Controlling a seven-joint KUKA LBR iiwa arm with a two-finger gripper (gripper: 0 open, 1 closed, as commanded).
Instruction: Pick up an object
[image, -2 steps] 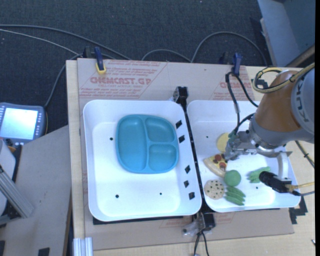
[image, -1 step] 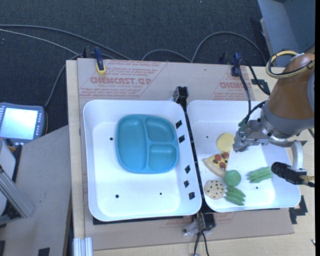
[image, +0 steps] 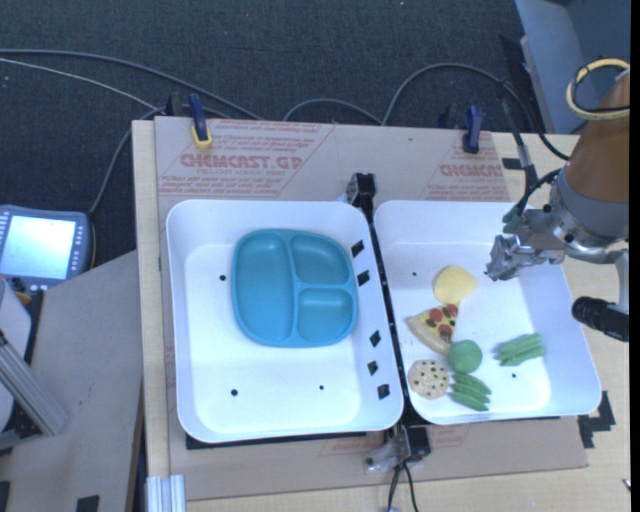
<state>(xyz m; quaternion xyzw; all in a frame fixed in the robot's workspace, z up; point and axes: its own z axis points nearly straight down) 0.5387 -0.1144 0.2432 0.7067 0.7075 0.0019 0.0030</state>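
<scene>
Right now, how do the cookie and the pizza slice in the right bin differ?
The cookie is round and tan with dark chips; the pizza slice is a wedge, yellow with red toppings. The cookie lies at the bin's near-left corner; the pizza slice lies farther in, just below the yellow piece. The pizza slice looks somewhat larger. Both lie flat in the right bin, apart from the gripper.
</scene>
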